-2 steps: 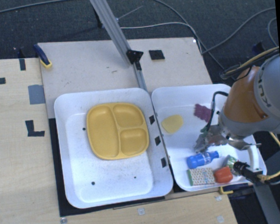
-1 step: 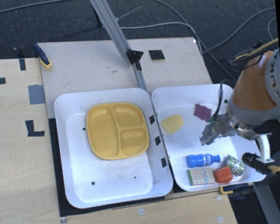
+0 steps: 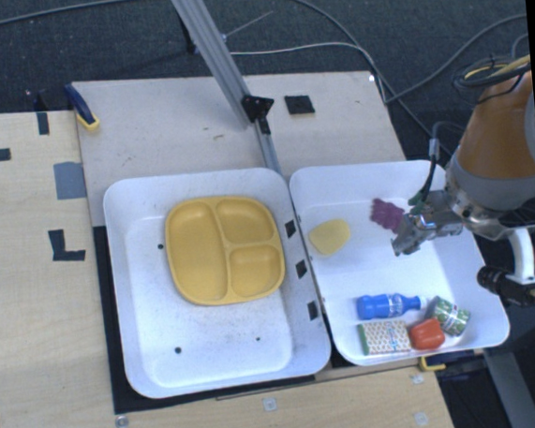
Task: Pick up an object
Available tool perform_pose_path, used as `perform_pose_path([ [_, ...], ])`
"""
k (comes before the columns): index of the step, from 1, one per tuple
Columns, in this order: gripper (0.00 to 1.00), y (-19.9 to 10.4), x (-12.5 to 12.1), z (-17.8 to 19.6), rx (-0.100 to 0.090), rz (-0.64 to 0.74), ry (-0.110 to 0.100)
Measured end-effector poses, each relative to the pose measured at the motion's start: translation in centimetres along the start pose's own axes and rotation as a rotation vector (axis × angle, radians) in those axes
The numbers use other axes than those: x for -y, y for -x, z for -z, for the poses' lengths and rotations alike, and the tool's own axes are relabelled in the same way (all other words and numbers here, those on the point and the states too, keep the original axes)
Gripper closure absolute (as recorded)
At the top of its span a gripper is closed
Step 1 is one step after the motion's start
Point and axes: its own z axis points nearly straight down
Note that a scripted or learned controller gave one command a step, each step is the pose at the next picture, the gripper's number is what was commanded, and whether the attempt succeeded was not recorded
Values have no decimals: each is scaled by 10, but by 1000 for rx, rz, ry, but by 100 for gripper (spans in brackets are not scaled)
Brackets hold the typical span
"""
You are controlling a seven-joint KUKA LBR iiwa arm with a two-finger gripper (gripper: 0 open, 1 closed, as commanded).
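The right bin [image 3: 359,183] holds several small objects. A purple piece [image 3: 386,212] lies near its middle, and a pale yellow round piece [image 3: 330,236] sits by the left wall. Along the front are a blue bottle [image 3: 386,304], a patterned packet [image 3: 385,337], a red-orange piece [image 3: 428,335] and a green can [image 3: 451,316]. My gripper [image 3: 409,241] hangs over the right bin, just right of and below the purple piece. Nothing shows between its dark fingers.
The left bin [image 3: 144,295] carries a yellow divided plate [image 3: 225,249]. A slanted metal pole [image 3: 217,49] crosses the bench behind the bins. Cables run across the dark floor at the back. The arm's orange band [image 3: 500,134] stands over the right bin's edge.
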Motion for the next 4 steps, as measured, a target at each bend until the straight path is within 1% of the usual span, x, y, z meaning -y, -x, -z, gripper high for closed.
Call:
perform_pose_path([
  [1, 100, -2, 9, 54, 0, -1, 0],
  [2, 100, -51, -17, 37, -2, 3, -5],
  [3, 100, -100, -24, 32, -2, 3, -6],
  [4, 100, -158, -39, 22, -2, 5, -5],
])
